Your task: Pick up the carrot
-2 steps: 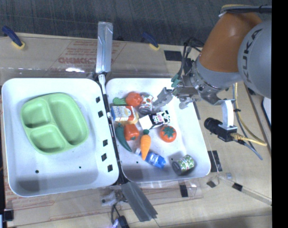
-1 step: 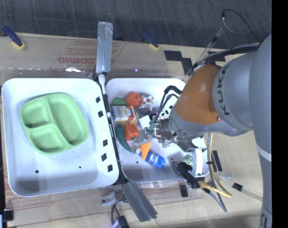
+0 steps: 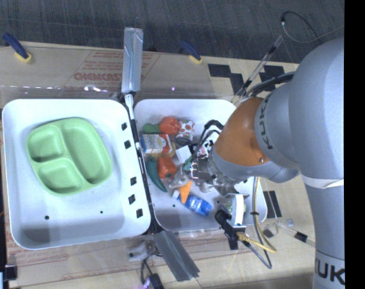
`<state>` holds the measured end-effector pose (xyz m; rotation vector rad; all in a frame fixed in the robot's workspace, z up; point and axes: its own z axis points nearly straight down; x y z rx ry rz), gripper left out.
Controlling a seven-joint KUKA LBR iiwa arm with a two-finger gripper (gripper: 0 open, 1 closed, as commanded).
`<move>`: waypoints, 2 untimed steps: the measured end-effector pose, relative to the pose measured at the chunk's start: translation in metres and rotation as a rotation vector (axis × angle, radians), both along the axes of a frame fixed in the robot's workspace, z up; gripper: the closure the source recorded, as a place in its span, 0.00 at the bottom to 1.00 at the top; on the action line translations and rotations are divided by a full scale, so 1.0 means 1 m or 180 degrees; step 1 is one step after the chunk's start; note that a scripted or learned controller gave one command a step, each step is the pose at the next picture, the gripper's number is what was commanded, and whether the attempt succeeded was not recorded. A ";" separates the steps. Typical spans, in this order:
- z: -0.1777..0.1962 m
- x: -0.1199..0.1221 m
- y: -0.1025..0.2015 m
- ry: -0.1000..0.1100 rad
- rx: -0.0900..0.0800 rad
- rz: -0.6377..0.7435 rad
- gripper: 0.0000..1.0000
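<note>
Right bin [image 3: 170, 221] cluttered: blue bottle [image 3: 199, 206], tomato [image 3: 168, 125], carton [image 3: 153, 143]. Small orange carrot [image 3: 184, 191] apparently beside gripper [image 3: 193, 172]; grip state: cannot tell.

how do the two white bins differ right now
The left bin holds a single green divided tray; the right bin holds a jumble of small things, among them an orange carrot and a blue bottle. The arm reaches down into the right bin, while nothing reaches into the left bin. Both are shallow, white and side by side.
</note>
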<state>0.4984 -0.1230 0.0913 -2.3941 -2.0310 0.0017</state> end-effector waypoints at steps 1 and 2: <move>0.009 -0.001 0.000 0.0009 -0.0001 0.0014 1.00; 0.100 -0.022 0.160 0.0003 0.0003 0.0243 1.00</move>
